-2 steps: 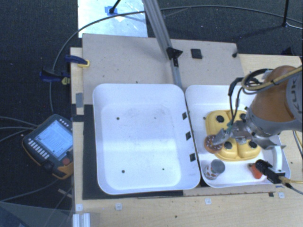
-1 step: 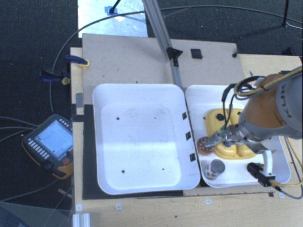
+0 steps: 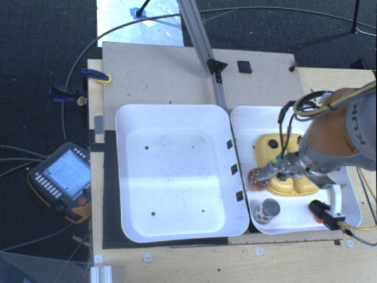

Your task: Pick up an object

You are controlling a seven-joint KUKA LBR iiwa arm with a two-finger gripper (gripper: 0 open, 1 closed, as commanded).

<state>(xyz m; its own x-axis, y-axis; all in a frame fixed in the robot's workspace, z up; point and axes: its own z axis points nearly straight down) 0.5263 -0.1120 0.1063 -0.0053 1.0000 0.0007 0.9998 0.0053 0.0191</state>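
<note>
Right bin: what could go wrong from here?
The hand sits over the yellow toy, right beside the brown ring: it might clip both, or nudge the ring against the bin wall. The arm hides much of the toy, so grasp contact is hard to confirm.

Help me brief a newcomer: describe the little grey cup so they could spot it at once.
Of the two white bins, take the right bin as the camera sees it. In its near corner, next to the left bin, sits the cup. It is small, grey and round, unlike the big yellow toy and the brown ring just behind it.
</note>
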